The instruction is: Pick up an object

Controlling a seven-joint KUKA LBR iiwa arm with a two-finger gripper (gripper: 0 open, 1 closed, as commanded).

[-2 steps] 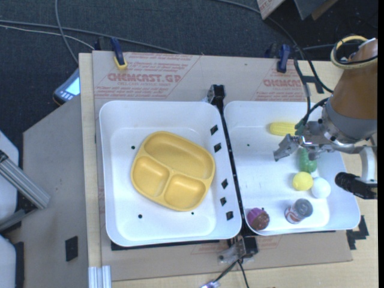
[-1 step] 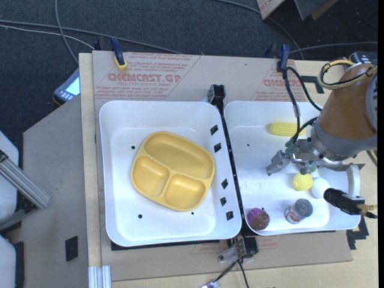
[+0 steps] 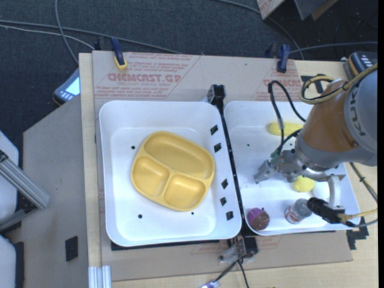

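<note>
Two shallow white bins sit side by side on the bench. The left bin (image 3: 114,179) holds one yellow divided tray (image 3: 173,170) with three compartments, lying tilted near the bin's middle. The right bin (image 3: 249,128) holds four small things: one yellow piece (image 3: 287,128) near its far wall, one yellow piece (image 3: 303,185) just beside the arm's wrist, one dark purple round object (image 3: 258,219) at the near edge, and one small silvery can-like object (image 3: 296,212) lying to the right of the purple one. The arm (image 3: 336,125) reaches in from the right over the right bin, its orange band above the wrist, bent downward so the gripper (image 3: 265,171) points toward the bin's middle, low over the floor. The purple object lies near the gripper but apart from it. Whether the claw is spread or closed cannot be told, and nothing can be seen in it
</note>
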